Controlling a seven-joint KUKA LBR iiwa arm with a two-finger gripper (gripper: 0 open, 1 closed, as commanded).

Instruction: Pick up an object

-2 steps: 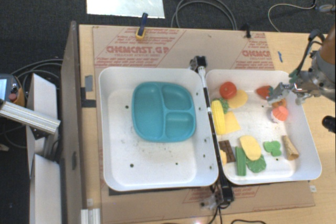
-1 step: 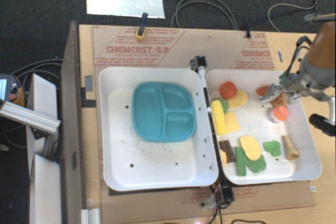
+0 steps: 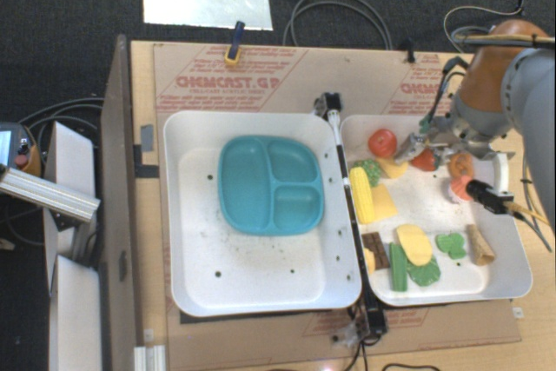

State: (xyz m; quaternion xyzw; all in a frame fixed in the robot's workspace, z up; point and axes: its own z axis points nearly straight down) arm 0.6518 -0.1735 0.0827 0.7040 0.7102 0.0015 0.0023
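My gripper [image 3: 432, 143] hangs low over the back of the right bin [image 3: 508, 274], at the end of the grey arm with the orange band [image 3: 512, 35]. Directly under it lies a small red piece [image 3: 423, 159], partly hidden by the gripper. A red tomato [image 3: 382, 141] sits just to its left and an orange-red piece [image 3: 460, 164] just to its right. Whether anything is held is unclear from this angle.
The right bin also holds a corn cob [image 3: 360, 194], a yellow slab [image 3: 383, 203], a yellow lump [image 3: 414, 242], green pieces [image 3: 425, 274], a brown stick [image 3: 479, 245] and a dark block [image 3: 373, 252]. A teal divided plate [image 3: 269, 185] lies in the left bin [image 3: 200, 274].
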